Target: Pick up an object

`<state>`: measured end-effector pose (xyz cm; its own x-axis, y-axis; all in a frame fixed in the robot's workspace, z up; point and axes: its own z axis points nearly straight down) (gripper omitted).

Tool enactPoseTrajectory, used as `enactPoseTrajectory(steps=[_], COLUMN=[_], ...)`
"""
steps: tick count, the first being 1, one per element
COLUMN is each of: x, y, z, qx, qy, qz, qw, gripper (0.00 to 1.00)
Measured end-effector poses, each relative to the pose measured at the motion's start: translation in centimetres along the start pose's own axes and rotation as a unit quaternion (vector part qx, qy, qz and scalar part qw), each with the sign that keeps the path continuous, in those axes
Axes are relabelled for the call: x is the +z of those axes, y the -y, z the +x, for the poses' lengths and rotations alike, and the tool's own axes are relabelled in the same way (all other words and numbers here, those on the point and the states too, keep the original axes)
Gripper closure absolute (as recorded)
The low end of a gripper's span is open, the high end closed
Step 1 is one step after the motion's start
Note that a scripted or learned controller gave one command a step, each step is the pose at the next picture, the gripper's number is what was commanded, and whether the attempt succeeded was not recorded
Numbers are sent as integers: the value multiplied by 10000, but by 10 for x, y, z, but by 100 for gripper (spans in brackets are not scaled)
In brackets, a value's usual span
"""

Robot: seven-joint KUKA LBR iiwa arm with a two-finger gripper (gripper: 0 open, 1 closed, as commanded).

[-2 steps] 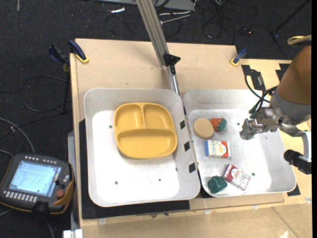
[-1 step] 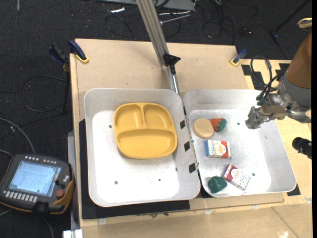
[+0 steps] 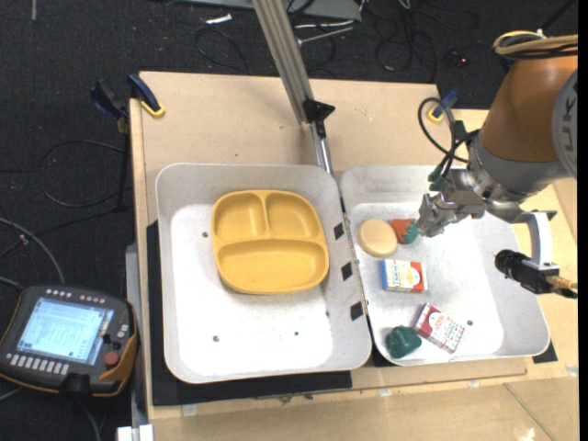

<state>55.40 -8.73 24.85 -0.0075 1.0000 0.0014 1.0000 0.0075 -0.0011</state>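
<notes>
Gripper (image 3: pixel 430 220) low in right bin (image 3: pixel 514 338), tip beside red-green object (image 3: pixel 404 231) (long axis unclear, partly hidden); finger opening: can't tell.

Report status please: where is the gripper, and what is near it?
Gripper low in right bin, over red and green item. Grip unconfirmed. Tan round object and small carton close by.

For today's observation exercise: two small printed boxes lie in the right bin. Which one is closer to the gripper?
The white box with blue and orange print, mid-bin below the round tan piece. The red-and-white box lies farther from the gripper, toward the bin's near edge.
</notes>
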Motion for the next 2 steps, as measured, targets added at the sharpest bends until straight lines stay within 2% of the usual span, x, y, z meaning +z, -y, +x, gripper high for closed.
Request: enactPoseTrajectory(steps=[2], x=[-5], y=[-35], z=[92], qx=[1], qy=[1], qz=[-14], qw=[10000], gripper=[100])
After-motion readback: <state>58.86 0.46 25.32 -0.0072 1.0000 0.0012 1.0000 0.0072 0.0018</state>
